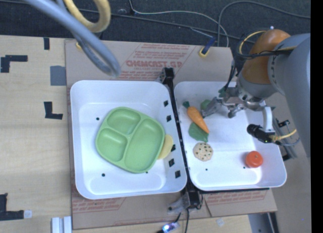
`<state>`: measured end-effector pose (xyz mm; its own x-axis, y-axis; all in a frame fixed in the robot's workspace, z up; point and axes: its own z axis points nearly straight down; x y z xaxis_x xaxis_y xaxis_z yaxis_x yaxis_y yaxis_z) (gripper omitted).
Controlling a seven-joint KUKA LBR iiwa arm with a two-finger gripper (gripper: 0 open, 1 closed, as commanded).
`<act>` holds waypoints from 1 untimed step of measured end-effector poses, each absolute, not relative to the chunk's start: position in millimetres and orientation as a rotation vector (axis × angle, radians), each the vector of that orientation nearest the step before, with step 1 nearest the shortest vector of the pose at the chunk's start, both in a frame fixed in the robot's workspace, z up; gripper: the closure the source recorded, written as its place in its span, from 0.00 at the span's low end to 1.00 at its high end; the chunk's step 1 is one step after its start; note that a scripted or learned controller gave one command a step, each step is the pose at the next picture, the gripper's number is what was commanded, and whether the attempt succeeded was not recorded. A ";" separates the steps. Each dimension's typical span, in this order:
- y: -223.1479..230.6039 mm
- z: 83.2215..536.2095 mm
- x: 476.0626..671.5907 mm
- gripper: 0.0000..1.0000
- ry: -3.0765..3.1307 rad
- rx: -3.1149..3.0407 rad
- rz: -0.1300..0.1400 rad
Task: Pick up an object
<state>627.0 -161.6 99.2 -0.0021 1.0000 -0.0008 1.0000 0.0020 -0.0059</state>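
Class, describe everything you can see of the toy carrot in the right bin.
The toy carrot is orange, tapered and plastic-looking, with a small dark green top at its upper-left end. It lies flat and slanted near the right bin's left wall, its tip pointing down-right onto a green leafy toy. The hand hovers close beside it, not gripping it.

The grey arm (290,70) enters from the right, its orange band (262,55) sitting just above the wrist at the far right. The wrist bends down and to the left, so the pincer (211,108) points leftward, low at the far side of the right half. Its dark fingers (208,111) appear slightly parted, with nothing visibly between them.
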 end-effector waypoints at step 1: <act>-161.1 112.7 628.2 1.00 -2.224 -2.217 0.003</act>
